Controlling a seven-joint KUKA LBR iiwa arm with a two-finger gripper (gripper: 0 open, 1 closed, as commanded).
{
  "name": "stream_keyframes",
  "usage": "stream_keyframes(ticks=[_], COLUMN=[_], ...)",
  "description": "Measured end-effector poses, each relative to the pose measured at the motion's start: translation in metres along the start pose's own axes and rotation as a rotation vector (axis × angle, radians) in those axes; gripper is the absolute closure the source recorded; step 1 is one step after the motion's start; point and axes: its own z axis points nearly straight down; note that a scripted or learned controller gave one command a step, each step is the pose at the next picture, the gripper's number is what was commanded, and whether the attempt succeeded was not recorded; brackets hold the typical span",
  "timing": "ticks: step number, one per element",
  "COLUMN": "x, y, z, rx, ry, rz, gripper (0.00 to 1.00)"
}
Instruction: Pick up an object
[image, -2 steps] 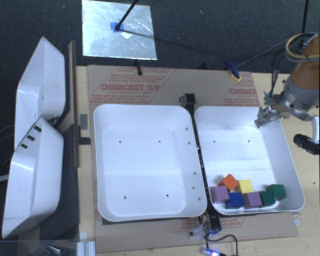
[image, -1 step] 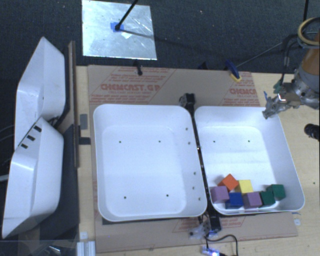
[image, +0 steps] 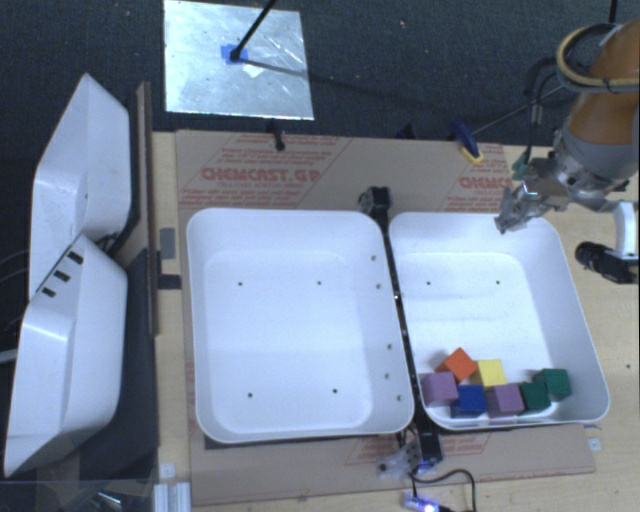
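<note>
Nearest the camera, the blocks crowd the front edge of the right bin (image: 570, 300): an orange block (image: 459, 363) tilted on a corner, a yellow block (image: 491, 373) just beside it, two purple blocks (image: 439, 387) (image: 504, 399), a blue block (image: 469, 400) against the front wall, and two green blocks (image: 552, 383) (image: 534, 396) toward the front right corner. They touch or nearly touch one another, so there is little free room between them, and the front wall hems them in on the near side. Behind the cluster the bin's floor is open white all the way to its far wall.

The left bin (image: 200, 300) sits alongside, its inner rim meeting the right bin's at a dark seam with a black clamp (image: 375, 197) at the far end.

Farther back, the gripper (image: 512, 219) hangs over the far right corner of the right bin, just at the rim, below the arm (image: 600, 120). It is well apart from the blocks, with the whole open floor between them. The fingers are small and blurred here; they look drawn close together with nothing between them, though that is uncertain.

Beyond the bins lie the cardboard sheet (image: 300, 165) and a shiny metal plate (image: 235, 60) on dark carpet.
</note>
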Motion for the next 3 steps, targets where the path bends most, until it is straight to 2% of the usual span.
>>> stream_keyframes(ticks=[2,3], x=[0.101,0.153], y=[-0.011,-0.003], z=[0.015,0.007], rx=[0.002,0.001], ry=[0.000,0.000], rz=[0.000,0.000], gripper=[1.00,1.00])
